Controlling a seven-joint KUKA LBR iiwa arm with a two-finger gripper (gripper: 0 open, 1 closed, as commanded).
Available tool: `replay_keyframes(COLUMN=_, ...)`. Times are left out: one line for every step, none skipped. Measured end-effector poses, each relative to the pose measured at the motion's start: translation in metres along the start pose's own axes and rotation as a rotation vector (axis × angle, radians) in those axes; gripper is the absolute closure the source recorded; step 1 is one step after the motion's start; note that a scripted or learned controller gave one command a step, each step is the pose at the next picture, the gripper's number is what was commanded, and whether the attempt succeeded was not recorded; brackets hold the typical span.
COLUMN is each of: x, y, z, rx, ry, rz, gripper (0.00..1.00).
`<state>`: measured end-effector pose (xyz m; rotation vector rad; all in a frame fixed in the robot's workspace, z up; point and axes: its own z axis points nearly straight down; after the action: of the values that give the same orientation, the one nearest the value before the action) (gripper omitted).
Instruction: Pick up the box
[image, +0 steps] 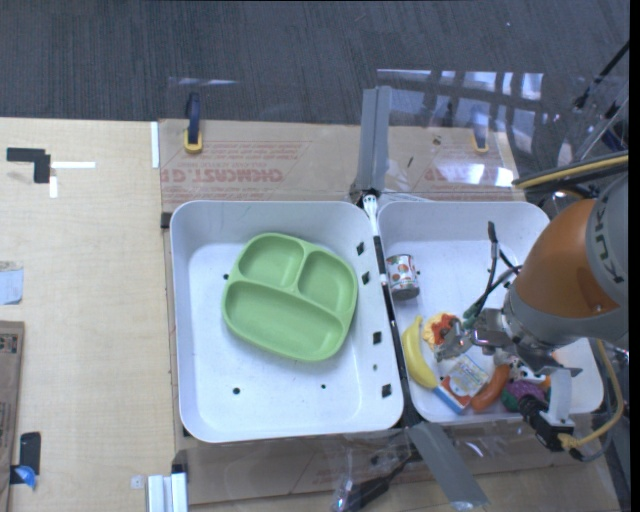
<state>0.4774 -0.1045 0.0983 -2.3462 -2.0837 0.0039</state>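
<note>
Two shallow white bins are set side by side on the bench. The left bin (190, 330) is taken up mostly by a green divided plate (290, 296) with three compartments, lying flat near its middle.

The right bin (450, 225) is reached into by the grey arm with the orange band (570, 270), and a cluster of small things is gathered toward its near side. A yellow banana (418, 358) is laid close to the wall between the bins. Just right of it the box (463, 380), a small flat white packet with printed markings and a blue edge, is seen lying tilted, with an orange-red item (487, 390) touching its right side. A small can (402, 275) is stood apart, farther back.

The gripper (455, 340) is placed low over the cluster, just above the box; whether it is apart or together cannot be told.

On the cardboard behind the bins, red print is seen upside down and mirrored; it cannot be read with certainty.
</note>
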Motion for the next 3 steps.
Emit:
replay_keyframes(x=0.0, y=0.0, z=0.0, rx=0.0, ry=0.0, rz=0.0, gripper=0.0)
replay_keyframes(x=0.0, y=0.0, z=0.0, rx=0.0, ry=0.0, rz=0.0, gripper=0.0)
replay_keyframes(x=0.0, y=0.0, z=0.0, rx=0.0, ry=0.0, rz=0.0, gripper=0.0)
